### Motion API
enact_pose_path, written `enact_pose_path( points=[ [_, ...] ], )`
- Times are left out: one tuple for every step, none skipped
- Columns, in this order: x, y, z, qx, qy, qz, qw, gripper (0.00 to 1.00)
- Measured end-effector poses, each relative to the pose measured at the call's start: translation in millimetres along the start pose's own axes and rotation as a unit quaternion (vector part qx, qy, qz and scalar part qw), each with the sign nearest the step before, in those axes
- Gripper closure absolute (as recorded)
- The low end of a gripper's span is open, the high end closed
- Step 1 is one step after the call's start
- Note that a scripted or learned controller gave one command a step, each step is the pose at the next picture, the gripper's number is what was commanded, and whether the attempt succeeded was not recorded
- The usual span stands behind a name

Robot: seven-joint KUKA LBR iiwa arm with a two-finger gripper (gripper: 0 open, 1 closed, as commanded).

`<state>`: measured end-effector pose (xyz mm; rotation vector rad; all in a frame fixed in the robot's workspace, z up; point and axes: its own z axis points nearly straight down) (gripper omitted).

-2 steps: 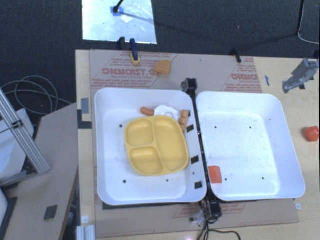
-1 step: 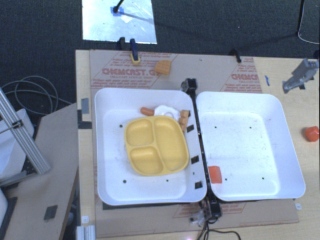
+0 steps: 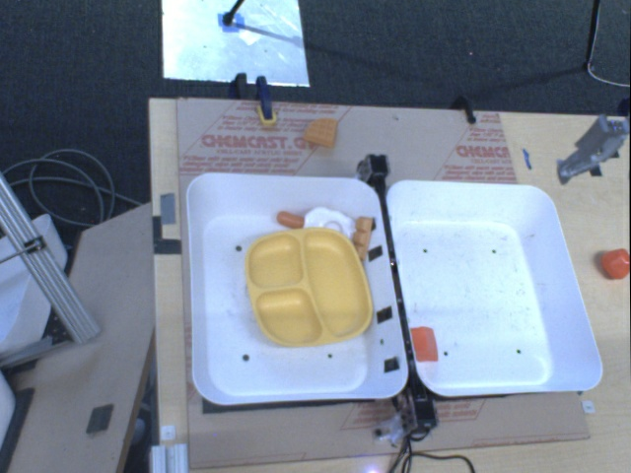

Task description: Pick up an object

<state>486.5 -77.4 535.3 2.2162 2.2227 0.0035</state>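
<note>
The left bin (image 3: 212, 264) holds a yellow divided plate (image 3: 308, 286). Behind the plate lie a small orange sausage-shaped piece (image 3: 290, 220), a white object (image 3: 329, 221) and a tan cork-like piece (image 3: 363, 233). A red-orange block (image 3: 423, 343) rests in the near left corner of the right bin (image 3: 552, 264). A grey metal part that looks like my gripper (image 3: 590, 151) pokes in at the right edge. It hangs above the bench, beyond the right bin's far right corner and away from every object.
On the bench behind the bins lies a tan waffle-like piece (image 3: 320, 132). Another red-orange block (image 3: 614, 262) sits on the bench right of the right bin. A black divider (image 3: 386, 264) runs between the bins. Cables lie at the left.
</note>
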Motion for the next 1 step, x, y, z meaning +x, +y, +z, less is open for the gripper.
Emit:
enact_pose_path(
  points=[
    [0.0,0.0,0.0,0.0,0.0,0.0,1.0,0.0]
  ],
)
